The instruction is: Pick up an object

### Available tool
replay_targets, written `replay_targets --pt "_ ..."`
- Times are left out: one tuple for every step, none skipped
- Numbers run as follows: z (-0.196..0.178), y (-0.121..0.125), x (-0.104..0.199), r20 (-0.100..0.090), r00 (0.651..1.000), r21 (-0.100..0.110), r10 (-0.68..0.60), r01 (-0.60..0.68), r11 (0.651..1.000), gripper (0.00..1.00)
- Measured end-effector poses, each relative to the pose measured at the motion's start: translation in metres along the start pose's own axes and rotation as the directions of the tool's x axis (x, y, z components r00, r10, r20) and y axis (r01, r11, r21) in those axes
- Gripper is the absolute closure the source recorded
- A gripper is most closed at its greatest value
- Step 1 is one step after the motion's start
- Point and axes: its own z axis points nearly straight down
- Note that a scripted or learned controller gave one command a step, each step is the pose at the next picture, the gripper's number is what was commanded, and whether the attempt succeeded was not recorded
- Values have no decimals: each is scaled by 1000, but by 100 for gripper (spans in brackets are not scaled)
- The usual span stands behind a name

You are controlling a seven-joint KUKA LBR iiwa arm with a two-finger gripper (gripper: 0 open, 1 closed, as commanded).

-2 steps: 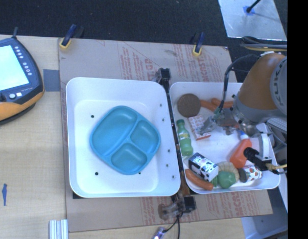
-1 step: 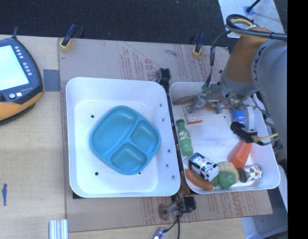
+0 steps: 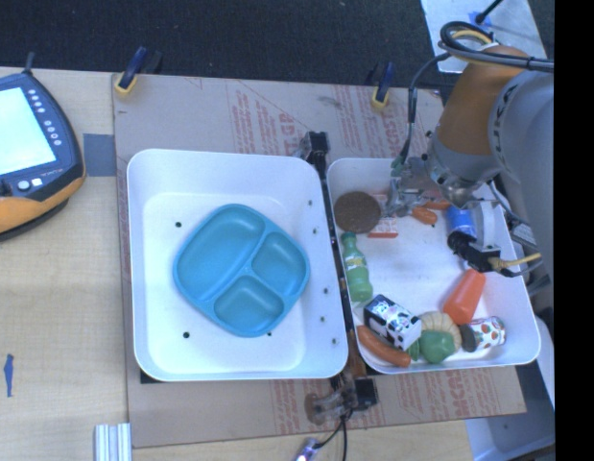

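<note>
Reaching into the right bin (image 3: 426, 248) from the right side, gripper (image 3: 404, 198) low at the bin's far-left corner, just beside a brown disc (image 3: 357, 211); orange band of the arm above it. Jaw state: cannot tell, blurred and too small against the clutter. No object seen between them.

Likely placement reason: descent over the near-empty back part of the bin, where the small orange piece (image 3: 424, 215) lies just right of the gripper, apart from the crowded front edge. Judged as approach for a grasp, not yet a lift.

Candidate objects, all in right bin:
- green bottle (image 3: 354, 269), along the left wall, long axis running front to back, cap end toward the far side
- orange carrot-like piece (image 3: 464, 297), long axis slanted, upper end to the right
- black-and-white cow toy (image 3: 391, 321), red-orange sausage shape (image 3: 381, 347), green ball (image 3: 435, 346), piled touching along the front wall

Left bin (image 3: 143, 257) holding a blue divided tray (image 3: 241, 269), lying flat, turned at a slant to the bin walls, well apart from the gripper

Teach pendant (image 3: 23, 152) resting on the bench at left
</note>
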Motion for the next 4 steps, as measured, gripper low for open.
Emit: replay_targets --pt "-3 -1 -11 20 1000 -4 6 -6 1000 0" --pt "6 -6 1 4 1000 0 1 -1 1000 0" --pt "15 -70 20 2 1000 10 3 -3 1000 0" --pt "15 -51 23 3 1000 9 1 -1 1000 0"
